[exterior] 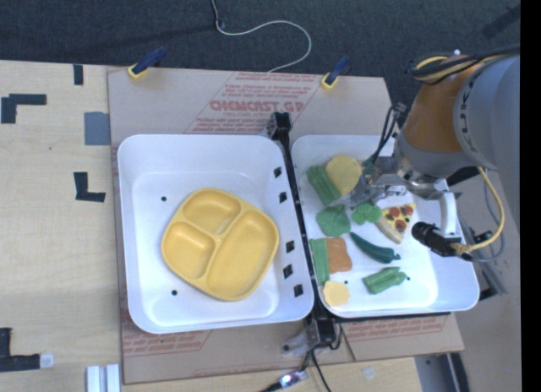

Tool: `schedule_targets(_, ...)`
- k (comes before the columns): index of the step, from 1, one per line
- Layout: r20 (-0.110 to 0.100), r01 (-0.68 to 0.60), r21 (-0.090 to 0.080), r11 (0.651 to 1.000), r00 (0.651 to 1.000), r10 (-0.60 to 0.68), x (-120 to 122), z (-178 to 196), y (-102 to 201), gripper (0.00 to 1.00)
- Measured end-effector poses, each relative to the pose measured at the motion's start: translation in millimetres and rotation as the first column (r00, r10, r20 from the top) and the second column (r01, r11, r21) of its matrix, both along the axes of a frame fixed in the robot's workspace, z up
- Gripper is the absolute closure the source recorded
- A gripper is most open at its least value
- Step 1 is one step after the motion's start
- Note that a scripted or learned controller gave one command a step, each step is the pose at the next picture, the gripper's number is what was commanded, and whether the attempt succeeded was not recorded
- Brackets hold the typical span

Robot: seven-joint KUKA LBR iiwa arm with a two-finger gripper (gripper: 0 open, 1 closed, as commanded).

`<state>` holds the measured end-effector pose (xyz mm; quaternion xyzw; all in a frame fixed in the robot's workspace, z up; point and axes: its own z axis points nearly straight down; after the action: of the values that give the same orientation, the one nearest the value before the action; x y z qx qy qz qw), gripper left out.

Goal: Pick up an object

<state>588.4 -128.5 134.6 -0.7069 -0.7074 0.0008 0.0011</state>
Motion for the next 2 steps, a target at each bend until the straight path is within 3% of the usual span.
schedule_targets(2, 0.000, -0.001, 0.000, 1.000, 1.000, 0.001, 10.5, 89.3, -0.2, 1.00)
